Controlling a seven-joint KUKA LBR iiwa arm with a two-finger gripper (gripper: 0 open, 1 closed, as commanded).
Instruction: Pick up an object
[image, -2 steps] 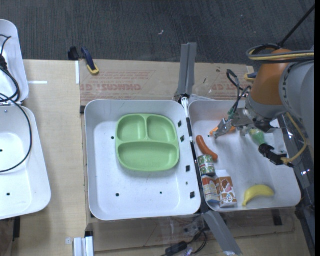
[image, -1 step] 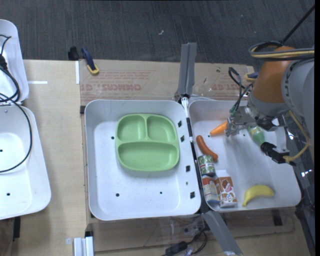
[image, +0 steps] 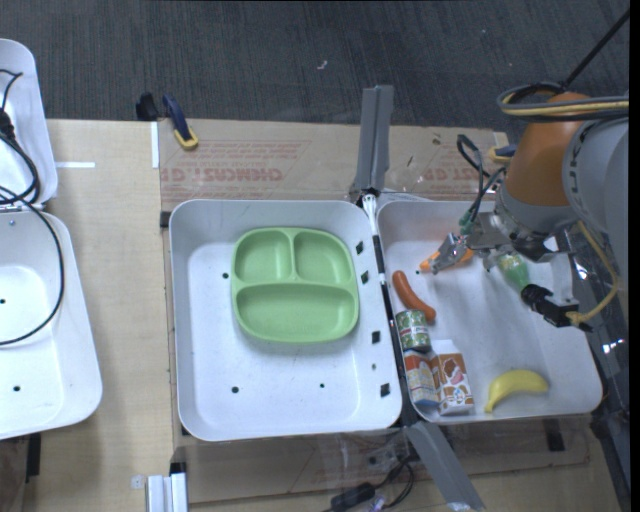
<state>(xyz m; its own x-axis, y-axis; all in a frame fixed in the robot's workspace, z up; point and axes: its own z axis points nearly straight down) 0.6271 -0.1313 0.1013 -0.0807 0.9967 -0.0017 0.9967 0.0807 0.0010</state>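
Dark carpet runs behind a cardboard-topped table (image: 120, 170) that carries 2 shallow white bins side by side. In the left bin (image: 200, 380) lies 1 green divided plate (image: 295, 285); the right bin (image: 560, 395) holds 1 sausage (image: 412, 296) against its left wall, 1 small can (image: 412, 331) just near of it, 1 carton (image: 442, 382) at the near-left corner, 1 banana (image: 515, 388) toward the near-right, and 1 small orange item (image: 445, 259) at the far side, possibly a carrot. The hand (image: 468, 243) sits low at the far end of the right bin, right beside that orange item; whether it is apart, together or clamped on it I cannot tell. If the orange piece is the target, a clean grasp probably means centring over its middle, closing across its narrow width, and lifting straight up so nothing drags against the bin wall.
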